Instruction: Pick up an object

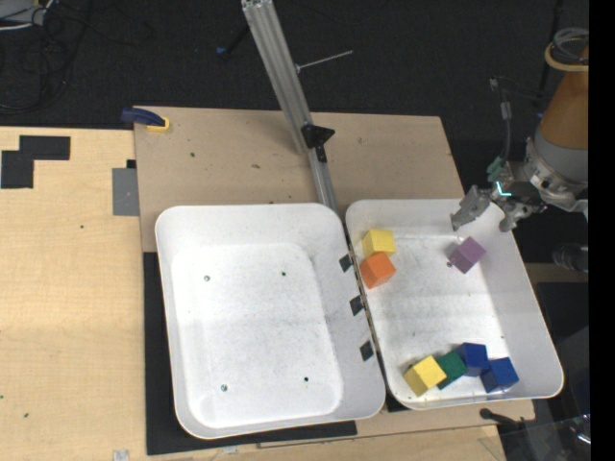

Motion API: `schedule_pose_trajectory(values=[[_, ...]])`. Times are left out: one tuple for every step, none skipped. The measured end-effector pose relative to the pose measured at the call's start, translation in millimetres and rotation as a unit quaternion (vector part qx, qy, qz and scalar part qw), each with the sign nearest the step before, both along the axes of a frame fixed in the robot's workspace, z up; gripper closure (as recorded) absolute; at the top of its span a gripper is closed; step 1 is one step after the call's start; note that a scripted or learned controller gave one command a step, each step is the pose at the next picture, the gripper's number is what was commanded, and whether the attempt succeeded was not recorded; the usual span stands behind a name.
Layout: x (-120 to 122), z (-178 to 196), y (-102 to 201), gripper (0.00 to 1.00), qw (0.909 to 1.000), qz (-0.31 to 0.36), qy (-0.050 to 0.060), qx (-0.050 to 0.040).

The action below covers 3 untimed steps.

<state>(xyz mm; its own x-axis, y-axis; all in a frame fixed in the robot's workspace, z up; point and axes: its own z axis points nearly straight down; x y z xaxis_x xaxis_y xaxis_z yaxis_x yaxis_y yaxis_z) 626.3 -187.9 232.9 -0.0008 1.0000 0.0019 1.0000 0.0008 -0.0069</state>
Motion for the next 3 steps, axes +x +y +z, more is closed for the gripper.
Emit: schedule_pose_trajectory(values=[[1.0, 2.5, 0.3, 0.0, 1.0, 0.001, -0.002, -0.0009], [5.6, -57.9, -4.9, 0.0, 1.0, 0.0, 0.001, -0.0003], [0.2, -106.1, -12.6, 0.0, 1.0, 0.0, -0.003, -0.0016]])
